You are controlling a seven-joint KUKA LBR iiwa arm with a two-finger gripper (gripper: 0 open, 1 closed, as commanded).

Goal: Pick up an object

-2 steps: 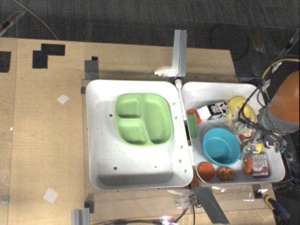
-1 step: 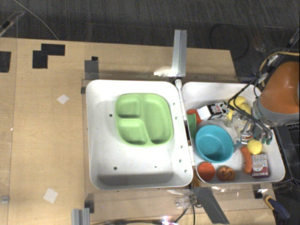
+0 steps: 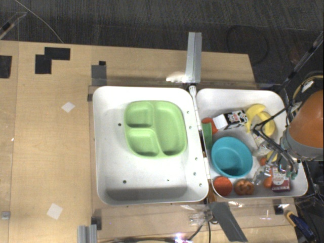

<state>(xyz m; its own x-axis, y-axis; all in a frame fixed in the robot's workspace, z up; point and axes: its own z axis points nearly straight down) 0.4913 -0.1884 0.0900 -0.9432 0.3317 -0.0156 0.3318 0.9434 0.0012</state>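
Your claw low in the right bin, grip unreadable, blue bowl just left of it.

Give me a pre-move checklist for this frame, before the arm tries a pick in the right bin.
1. Gripper over the right bin: ok, near its right side.
2. Finger state: cannot tell, wiring clutters it.
3. Object held: not ok, nothing visibly between the fingers.
4. Targets available: ok; blue bowl, yellow banana, orange fruit lie in the right bin.
5. Room around targets: not ok, items crowd together.
6. Green divided tray clear of the arm: ok, in the left bin.
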